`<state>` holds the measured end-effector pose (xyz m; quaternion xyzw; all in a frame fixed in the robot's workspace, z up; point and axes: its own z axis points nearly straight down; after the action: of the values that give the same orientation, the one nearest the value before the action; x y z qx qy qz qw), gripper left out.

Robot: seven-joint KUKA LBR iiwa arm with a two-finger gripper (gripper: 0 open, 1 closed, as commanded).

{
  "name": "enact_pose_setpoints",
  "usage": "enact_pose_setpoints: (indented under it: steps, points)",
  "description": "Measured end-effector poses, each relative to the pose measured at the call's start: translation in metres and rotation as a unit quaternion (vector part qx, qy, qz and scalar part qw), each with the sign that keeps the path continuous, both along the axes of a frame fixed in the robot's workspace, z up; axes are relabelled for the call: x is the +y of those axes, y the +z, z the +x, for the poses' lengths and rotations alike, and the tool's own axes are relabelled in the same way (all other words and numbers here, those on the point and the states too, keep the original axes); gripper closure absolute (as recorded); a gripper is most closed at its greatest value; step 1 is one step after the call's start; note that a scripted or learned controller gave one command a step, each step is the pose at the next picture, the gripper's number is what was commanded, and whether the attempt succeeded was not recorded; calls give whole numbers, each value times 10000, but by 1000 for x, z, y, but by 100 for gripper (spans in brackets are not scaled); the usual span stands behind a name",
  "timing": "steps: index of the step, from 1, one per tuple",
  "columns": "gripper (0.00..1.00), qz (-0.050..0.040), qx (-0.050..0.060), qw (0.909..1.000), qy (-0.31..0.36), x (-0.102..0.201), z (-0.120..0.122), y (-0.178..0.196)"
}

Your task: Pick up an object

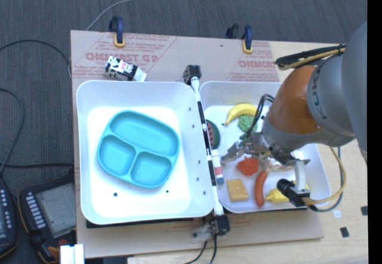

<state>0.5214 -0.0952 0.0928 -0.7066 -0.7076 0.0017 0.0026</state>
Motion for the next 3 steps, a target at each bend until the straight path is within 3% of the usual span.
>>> enact_pose_setpoints:
  steps: [1, 2, 3]
  points:
    - [100, -5, 18, 10000, 7, 0, 0, 6]
    - [0, -4, 19, 10000, 7, 0, 0, 6]
    - [100, -3, 46, 10000, 14, 1, 0, 13]
